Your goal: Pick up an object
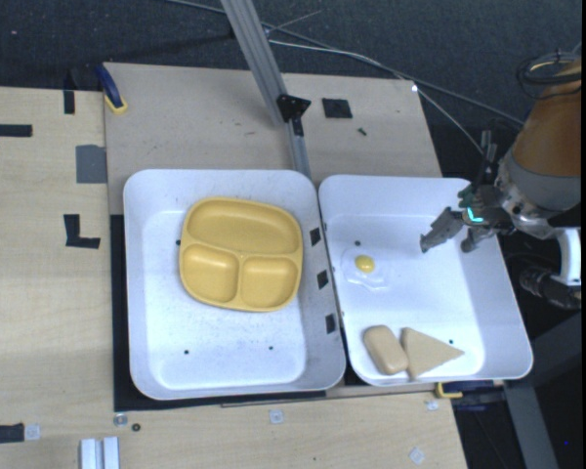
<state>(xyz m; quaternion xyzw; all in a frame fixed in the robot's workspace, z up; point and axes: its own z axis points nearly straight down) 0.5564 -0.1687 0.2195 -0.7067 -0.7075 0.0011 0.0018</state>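
Observation:
The right bin (488, 291) holds a fried egg (365, 266) near its left side, plus a tan bread roll (384, 348) and a wedge-shaped tan slice (429, 350) side by side at its front. My gripper (452, 236) hangs over the right part of this bin, well to the right of the egg, with its two fingers spread open and nothing between them. The arm's orange band (557, 135) is at the right edge of the view.
A yellow divided plate (241, 253) lies in the left bin (146, 291). A metal pole (264, 57) slants down to the bins' shared back edge. Cables run across the dark floor behind the bench.

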